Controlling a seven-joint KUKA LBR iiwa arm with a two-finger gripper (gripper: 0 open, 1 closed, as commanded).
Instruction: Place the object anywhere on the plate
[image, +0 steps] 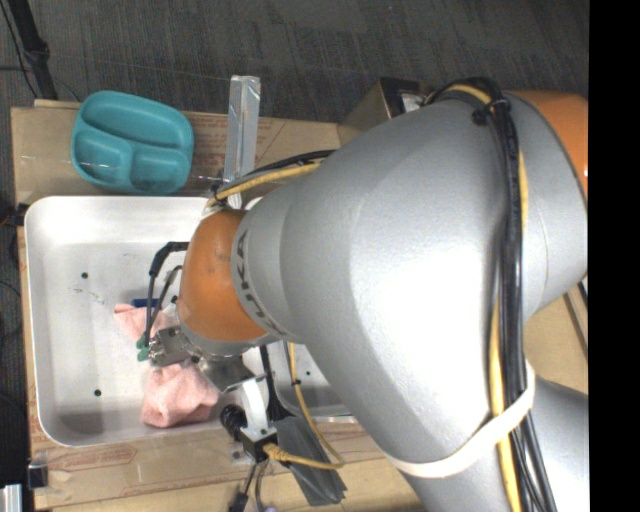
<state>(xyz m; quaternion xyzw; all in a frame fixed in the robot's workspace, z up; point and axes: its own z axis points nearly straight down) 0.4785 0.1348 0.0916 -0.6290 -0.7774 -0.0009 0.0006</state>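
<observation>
Pink cloth (175, 395) lies in white bin (60, 300), lower left of frame, under end effector (180, 350); grip state cannot tell. Teal plate (132, 141) upper left, on counter. Risk: limp cloth slipping, snagging bin rim.

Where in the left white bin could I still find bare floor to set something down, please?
The left bin has bare floor along its far wall and left side, from the rim to the pink cloth, with another patch in the near-left corner. It is crowded toward the right, where the arm hangs over the cloth. The teal plate sits outside, beyond the far rim.
</observation>
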